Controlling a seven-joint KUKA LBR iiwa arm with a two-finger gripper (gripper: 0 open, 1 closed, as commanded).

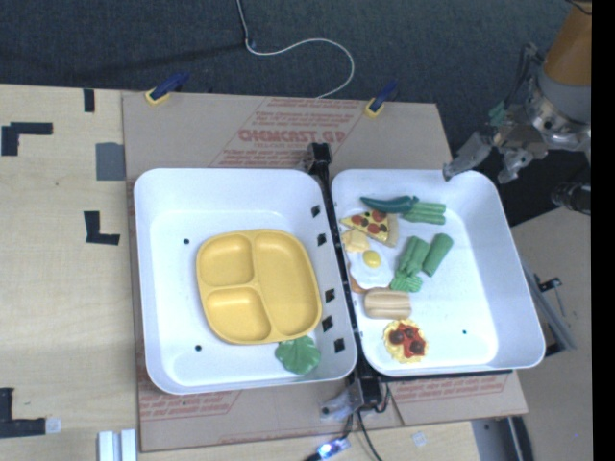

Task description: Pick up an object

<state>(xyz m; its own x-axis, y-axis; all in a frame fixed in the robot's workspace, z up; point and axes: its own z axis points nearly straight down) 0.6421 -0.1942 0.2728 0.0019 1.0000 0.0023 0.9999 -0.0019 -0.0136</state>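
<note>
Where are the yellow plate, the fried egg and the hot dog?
yellow plate (pixel 258 286): camera view, centre divider.
fried egg (pixel 372 259): camera view, its yolk.
hot dog (pixel 387 303): camera view, middle of the bun.

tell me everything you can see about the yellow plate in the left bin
The yellow plate looks like matte moulded plastic, a rounded square split by raised ridges into three compartments: two smaller ones and a larger one. All three hold nothing. It lies flat, slightly rotated, near the middle of the left bin. A green leafy toy sits against its near corner.
</note>
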